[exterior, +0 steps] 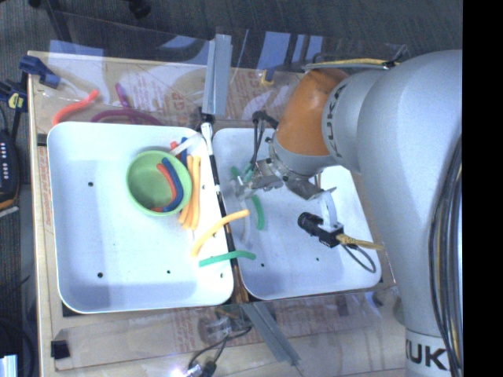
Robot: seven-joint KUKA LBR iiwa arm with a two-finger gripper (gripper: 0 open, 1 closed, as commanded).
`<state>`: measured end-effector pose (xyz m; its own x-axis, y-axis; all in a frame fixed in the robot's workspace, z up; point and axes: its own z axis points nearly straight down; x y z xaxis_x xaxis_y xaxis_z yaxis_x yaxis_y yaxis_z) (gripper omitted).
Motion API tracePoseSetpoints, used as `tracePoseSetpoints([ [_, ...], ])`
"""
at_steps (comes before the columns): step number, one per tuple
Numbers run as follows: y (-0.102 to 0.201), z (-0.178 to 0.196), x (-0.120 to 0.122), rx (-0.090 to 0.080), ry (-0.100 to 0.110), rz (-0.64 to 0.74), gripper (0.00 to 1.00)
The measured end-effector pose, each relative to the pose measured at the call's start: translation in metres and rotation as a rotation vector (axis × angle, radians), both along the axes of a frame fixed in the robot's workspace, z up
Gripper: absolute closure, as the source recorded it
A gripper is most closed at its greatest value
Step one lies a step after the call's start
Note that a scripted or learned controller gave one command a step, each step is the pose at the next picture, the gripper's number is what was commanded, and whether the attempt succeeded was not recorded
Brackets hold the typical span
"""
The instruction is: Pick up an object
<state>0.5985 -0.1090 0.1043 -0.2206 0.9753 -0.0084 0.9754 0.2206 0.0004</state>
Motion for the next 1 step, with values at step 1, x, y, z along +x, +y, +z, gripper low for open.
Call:
tracePoseSetpoints([
  [1, 0.0571, 0.0879, 0.0133, 0.009, 0.002, -0.326, 1.00],
])
